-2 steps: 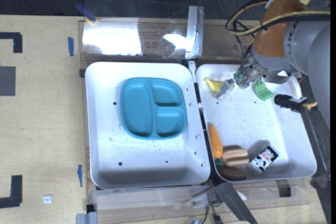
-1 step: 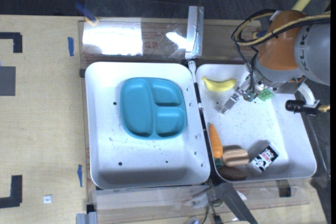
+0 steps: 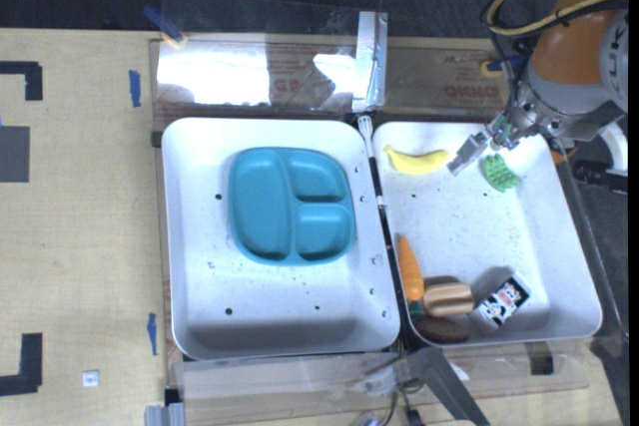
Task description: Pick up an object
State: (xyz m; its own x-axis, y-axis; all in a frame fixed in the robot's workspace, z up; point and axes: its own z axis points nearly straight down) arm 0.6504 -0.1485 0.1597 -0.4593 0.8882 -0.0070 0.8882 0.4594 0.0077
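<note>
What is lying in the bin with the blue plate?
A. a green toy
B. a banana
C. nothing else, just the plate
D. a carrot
C: the blue plate lies alone in the left bin, while the banana, carrot and green toy are all in the right bin.

Blue divided plate [image 3: 292,205] in left bin [image 3: 190,244], centered slightly toward 12 o'clock. Clear plastic sheet [image 3: 262,55] past bins at 12 o'clock. Blue tape bits [image 3: 134,87] on wooden bench [image 3: 80,214] at 9.
</note>
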